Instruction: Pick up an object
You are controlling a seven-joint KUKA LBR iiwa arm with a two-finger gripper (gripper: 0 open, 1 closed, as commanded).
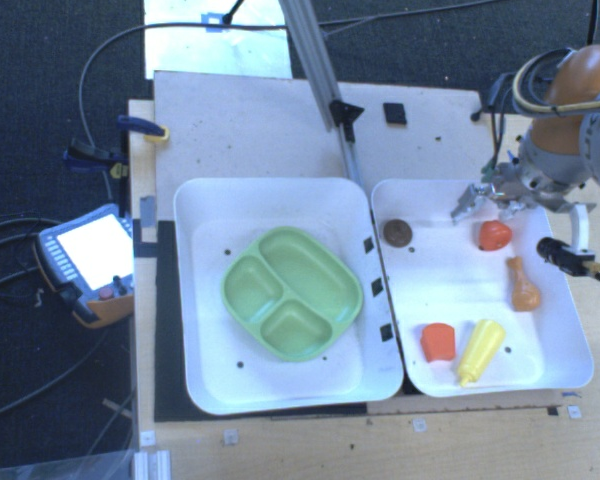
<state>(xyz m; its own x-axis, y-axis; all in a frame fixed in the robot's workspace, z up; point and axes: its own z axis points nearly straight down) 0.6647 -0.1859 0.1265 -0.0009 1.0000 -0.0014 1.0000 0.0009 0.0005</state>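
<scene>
The right bin (560,368) holds several small items. A red tomato-like piece (494,235) lies near its back. A brown round piece (397,233) sits by the left wall. An orange drumstick shape (523,286) lies at the right, and a red-orange block (438,342) and a yellow bottle (480,351) lie at the front. My gripper (487,207) hangs over the bin's back edge, just above and behind the red piece. Its fingers (464,206) are spread open with nothing between them.
The left bin (205,368) holds a green divided plate (292,293). A grey pole (315,48) slants over the board behind the bins. A handheld pendant (85,263) lies off the bench at the left. Cables trail on the dark floor.
</scene>
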